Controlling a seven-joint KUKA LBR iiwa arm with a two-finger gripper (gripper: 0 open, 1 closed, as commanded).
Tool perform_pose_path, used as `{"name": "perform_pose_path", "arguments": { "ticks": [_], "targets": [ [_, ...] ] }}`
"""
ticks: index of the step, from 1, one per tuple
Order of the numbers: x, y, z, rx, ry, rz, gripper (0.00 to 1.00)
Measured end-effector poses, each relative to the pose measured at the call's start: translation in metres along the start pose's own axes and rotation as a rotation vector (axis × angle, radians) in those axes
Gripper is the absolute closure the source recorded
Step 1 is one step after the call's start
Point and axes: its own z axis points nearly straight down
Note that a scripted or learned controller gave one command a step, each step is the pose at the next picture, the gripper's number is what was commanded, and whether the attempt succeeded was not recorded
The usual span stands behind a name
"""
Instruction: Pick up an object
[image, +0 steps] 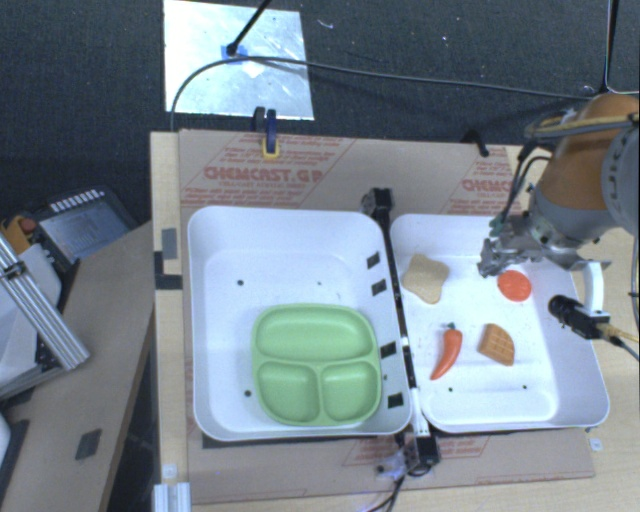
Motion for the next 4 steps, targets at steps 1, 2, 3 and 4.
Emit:
{"name": "perform_pose_path", "arguments": {
  "ticks": [1, 2, 3, 4],
  "targets": [
    [-0.005, -0.003, -0.046, 0.002, 0.0, 0.001, 1.0],
    [-0.013, 0.003, -0.108, -0.001, -0.001, 0.0, 1.0],
    [-0.013, 0.004, -0.133, 0.003, 0.0, -0.001, 1.0],
    [0.041, 0.0, -0.117, 0.007, 0.003, -0.004, 1.0]
  ]
}}
